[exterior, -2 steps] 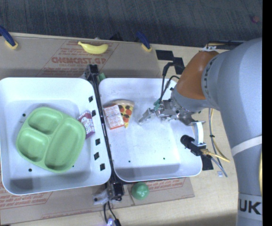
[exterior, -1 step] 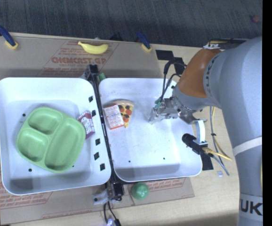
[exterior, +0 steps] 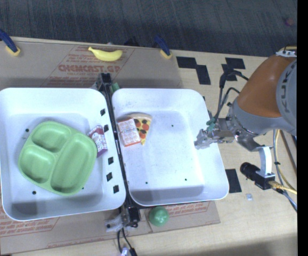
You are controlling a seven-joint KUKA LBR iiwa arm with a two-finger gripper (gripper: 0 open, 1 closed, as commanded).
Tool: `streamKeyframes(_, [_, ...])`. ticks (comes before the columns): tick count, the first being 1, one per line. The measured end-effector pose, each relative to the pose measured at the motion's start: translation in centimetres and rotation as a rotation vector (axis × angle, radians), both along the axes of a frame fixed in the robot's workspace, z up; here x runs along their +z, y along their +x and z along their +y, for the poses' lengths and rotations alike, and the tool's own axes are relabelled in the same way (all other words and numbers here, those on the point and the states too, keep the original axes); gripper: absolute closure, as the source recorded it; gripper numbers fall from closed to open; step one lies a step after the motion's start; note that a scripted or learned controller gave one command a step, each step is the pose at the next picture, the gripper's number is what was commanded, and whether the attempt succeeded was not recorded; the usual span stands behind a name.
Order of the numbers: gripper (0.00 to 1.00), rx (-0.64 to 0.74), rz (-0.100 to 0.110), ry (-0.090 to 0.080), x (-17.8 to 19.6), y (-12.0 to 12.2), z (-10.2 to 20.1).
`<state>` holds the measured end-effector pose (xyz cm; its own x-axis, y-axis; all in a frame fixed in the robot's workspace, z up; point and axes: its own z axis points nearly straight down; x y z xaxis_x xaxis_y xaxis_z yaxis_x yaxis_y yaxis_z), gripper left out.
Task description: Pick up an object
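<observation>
Tool (exterior: 203,140) at right bin's (exterior: 164,193) rim, grip state unclear, red-white packet (exterior: 128,132), pizza-slice toy (exterior: 142,126)

Robot lab: clamped cardboard (exterior: 90,68) bench, white bins (exterior: 5,143), cables (exterior: 282,183).

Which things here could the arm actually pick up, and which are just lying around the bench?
Part of the job:
- gripper, at the right bin's right wall
- pizza slice toy and red-and-white packet in the right bin
- green divided plate and small dark packet in the left bin

Lying about:
- yellow banana behind the bins
- green ball in front
</observation>
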<state>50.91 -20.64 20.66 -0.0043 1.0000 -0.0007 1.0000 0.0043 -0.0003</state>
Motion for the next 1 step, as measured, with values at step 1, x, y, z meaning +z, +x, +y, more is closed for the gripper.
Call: streamKeyframes(1, [1.0,0.0,0.002,0.001,1.2,-3.27,2.06])
